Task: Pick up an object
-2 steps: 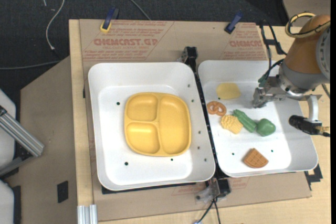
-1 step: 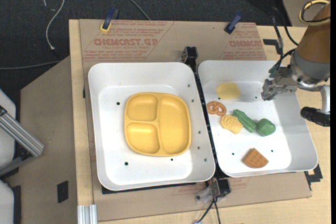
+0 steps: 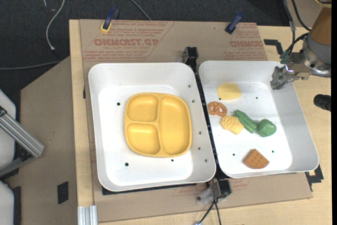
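The right bin [image 3: 295, 113] holds several toy foods: a pale yellow piece [image 3: 229, 91], a brown pretzel [image 3: 216, 109], a yellow corn piece [image 3: 231, 124], a green vegetable [image 3: 256, 124] and a brown waffle-like piece [image 3: 256, 159]. My gripper [image 3: 280, 78] hangs over the bin's upper right corner, well apart from all of them. I see nothing between its fingers. The arm's grey wrist with its orange band [image 3: 321, 34] comes in from the right edge.
The left bin [image 3: 105, 108] carries a yellow divided tray [image 3: 158, 125]. Blue clamps [image 3: 109, 19] [image 3: 234, 23] sit at the back of the cardboard-covered bench. Cables lie on the dark floor at upper left, and a cardboard box stands at the top right.
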### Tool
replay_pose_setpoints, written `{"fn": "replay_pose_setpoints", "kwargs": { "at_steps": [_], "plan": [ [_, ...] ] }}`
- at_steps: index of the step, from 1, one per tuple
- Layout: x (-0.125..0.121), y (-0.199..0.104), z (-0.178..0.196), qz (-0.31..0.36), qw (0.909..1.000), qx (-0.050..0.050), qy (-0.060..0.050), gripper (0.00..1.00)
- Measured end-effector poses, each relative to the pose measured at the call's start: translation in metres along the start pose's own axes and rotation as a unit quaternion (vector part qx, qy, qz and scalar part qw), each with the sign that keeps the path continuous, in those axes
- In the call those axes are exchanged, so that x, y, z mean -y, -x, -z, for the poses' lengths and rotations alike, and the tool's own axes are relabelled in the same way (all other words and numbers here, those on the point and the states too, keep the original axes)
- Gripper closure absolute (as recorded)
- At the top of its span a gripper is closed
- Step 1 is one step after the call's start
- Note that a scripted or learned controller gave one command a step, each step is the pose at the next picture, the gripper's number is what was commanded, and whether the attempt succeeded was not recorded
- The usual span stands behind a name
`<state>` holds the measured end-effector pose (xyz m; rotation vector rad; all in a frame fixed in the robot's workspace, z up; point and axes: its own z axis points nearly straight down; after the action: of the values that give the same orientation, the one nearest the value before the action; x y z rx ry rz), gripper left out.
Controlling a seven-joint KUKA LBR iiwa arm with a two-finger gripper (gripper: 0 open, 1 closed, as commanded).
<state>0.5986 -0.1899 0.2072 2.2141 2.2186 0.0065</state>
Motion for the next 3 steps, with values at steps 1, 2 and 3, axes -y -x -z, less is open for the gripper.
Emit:
{"fn": "replay_pose_setpoints", "kwargs": {
  "at_steps": [1,2,3],
  "plan": [
    [-0.002,0.0,0.047,0.0,1.0,0.0,-0.001,1.0],
    [0.017,-0.052,0.049,0.001,1.0,-0.002,-0.005,1.0],
    [0.032,-0.098,0.041,0.001,1.0,-0.003,-0.006,1.0]
  ]
}}
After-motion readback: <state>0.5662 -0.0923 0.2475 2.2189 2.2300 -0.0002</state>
